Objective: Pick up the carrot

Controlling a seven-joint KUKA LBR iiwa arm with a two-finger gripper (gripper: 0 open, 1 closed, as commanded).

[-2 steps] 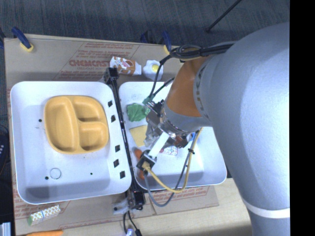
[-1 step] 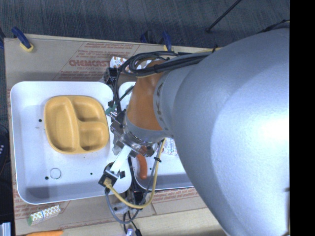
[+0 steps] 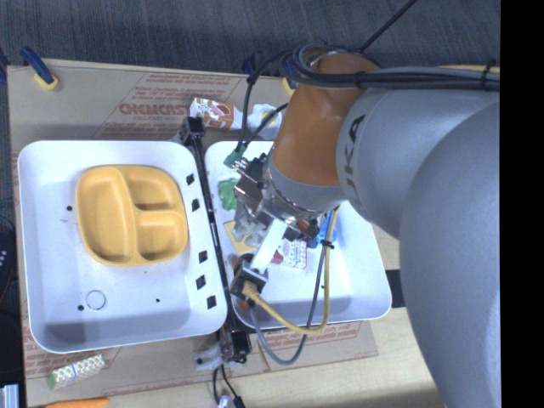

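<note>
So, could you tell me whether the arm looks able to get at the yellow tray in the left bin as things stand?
Probably yes. The yellow tray lies uncovered in the left bin, with nothing on it, and the arm hangs over the right bin next to it.

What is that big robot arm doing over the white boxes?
The grey and orange robot arm is reaching down into the right bin, where small things lie together, one of them green. Its hand is low among them. The arm hides whether it has caught the carrot. The left bin holds a yellow plate with sections.
</note>
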